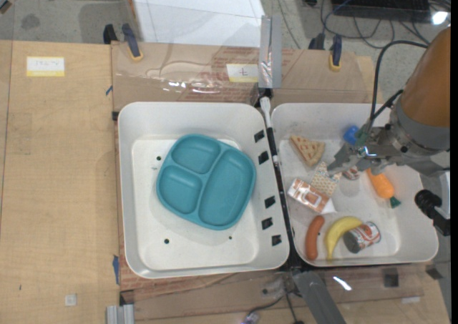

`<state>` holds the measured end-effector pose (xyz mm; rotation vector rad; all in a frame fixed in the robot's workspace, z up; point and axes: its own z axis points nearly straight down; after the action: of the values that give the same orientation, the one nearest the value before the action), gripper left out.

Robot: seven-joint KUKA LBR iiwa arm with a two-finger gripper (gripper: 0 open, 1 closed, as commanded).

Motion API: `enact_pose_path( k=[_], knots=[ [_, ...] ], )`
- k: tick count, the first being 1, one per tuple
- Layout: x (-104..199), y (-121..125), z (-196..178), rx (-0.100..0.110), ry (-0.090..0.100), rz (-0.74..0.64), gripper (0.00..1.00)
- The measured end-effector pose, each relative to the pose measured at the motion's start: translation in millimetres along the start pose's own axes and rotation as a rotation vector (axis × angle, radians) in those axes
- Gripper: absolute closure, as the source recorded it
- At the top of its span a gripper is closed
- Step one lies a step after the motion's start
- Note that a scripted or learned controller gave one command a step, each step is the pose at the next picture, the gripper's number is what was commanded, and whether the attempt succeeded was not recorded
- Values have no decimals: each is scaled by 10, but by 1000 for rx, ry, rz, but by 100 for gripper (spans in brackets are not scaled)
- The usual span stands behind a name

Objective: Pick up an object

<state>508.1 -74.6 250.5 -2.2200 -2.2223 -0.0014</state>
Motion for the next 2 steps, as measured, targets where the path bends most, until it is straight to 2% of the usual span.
enact_pose_path(
  k=[1, 2],
  knots=[
    [-565, 514, 523, -2, -2, -44, 0],
    [-899, 844, 1515, -12, -3, -10, 0]
  ],
)
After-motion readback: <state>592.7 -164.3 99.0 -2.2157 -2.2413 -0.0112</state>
